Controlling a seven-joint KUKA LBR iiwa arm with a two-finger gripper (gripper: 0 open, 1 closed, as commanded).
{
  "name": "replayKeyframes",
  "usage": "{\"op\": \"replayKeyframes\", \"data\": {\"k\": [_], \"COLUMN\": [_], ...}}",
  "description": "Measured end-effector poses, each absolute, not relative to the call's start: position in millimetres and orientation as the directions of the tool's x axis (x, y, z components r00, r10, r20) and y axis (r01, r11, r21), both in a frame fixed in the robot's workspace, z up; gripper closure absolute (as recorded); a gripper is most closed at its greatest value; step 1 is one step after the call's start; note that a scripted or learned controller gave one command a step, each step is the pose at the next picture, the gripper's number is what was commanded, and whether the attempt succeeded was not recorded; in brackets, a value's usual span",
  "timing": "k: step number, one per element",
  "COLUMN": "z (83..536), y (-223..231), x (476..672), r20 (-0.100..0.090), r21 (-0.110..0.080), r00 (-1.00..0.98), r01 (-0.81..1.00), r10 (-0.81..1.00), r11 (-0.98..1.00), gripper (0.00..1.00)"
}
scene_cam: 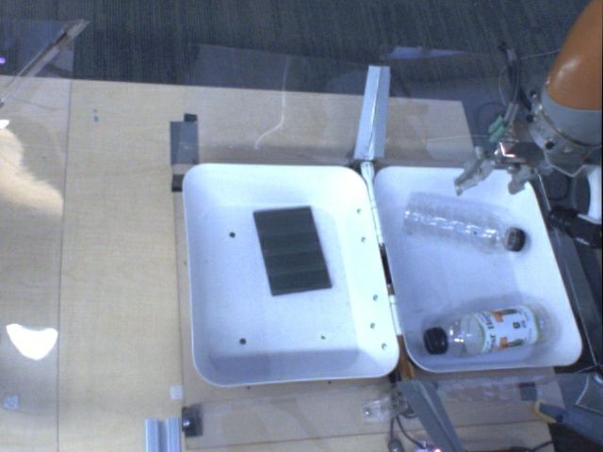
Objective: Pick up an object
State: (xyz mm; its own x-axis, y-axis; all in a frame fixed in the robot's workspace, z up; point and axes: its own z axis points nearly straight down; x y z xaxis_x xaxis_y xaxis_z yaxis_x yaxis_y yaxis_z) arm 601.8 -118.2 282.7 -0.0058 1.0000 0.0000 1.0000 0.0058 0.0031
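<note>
Bottles, two, unpicked: clear empty bottle (462,227) lying near back of right bin (556,281); labelled bottle (485,330) lying along its front wall. End effector (493,169) above bin's back rim, fingers spread, empty. Dark pad (292,250) in left bin (212,281). Descent, grasp, lift outstanding.

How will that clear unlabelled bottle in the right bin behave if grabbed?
The clear bottle lies on its side, so a nudge probably rolls it. It looks like thin ribbed plastic, likely light and crushable. The gripper sits open above its far end.
</note>
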Motion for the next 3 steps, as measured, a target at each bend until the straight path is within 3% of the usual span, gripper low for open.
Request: {"op": "replayKeyframes", "data": {"k": [1, 2, 3], "z": [211.8, 87.5, 88.7], "y": [-183.4, -204.6, -205.6], "x": [602.0, 643.2, 583.8], "r20": [-0.001, -0.004, -0.004], "r21": [0.003, 0.009, 0.009], "r00": [-0.218, -0.190, -0.290], "r01": [0.976, 0.982, 0.957], "r10": [0.976, 0.982, 0.957], "r11": [0.218, 0.190, 0.290], "gripper": [0.00, 0.00, 0.00]}}
